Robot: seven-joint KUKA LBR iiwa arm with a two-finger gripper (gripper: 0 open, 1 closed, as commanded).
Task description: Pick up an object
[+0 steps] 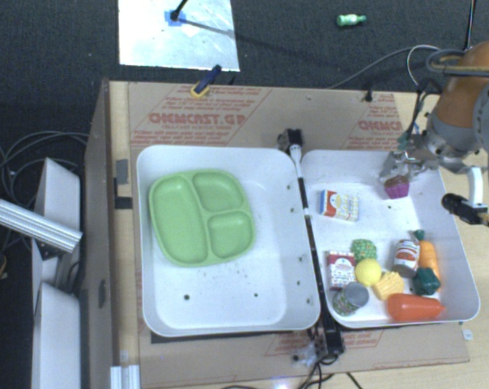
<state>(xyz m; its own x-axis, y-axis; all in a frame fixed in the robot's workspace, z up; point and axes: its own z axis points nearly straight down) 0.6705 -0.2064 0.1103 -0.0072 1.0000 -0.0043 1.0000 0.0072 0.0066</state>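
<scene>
A grey KUKA arm with an orange band is reaching in from the right over the worktop, its end effector (400, 171) hanging low at the far right corner of the right bin (451, 225), directly above and apparently touching a small purple object (397, 187); whether the fingers are spread or closed on that object cannot be told from this slanted overhead view, so a grasp is not being claimed; the purple object is sitting apart from the rest, while a red-and-white carton (340, 204) is lying nearer the bin's middle and a cluster of toy food is crowding the near edge: a yellow lemon (368, 271), an orange carrot (414, 306), a small bottle (406, 256), a red packet (340, 267) and a grey can (351, 297); in the left bin (172, 306) a green divided plate (201, 216) is resting alone; the step in hand appears to be the grasp attempt itself, at the point of contact; the next move is likely calling for the fingers to close squarely around the purple object and for a straight lift clear of the bin wall, since the object is standing close to the far rim and could be nudged aside rather than caught
</scene>
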